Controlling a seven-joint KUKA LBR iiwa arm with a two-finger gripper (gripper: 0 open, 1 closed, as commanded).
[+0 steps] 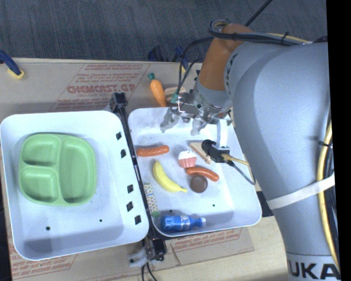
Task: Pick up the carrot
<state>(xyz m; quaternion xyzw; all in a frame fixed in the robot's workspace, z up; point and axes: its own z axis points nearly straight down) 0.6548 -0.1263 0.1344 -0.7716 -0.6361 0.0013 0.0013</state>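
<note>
gripper (181,124): fingers spread, holding nothing, over right bin (245,212) far end | carrot (157,92): outside that bin, just beyond its far rim

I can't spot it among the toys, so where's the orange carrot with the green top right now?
The orange carrot with the green top lies outside the bins, on the cardboard just beyond the right white bin's far rim, left of the gripper.
</note>
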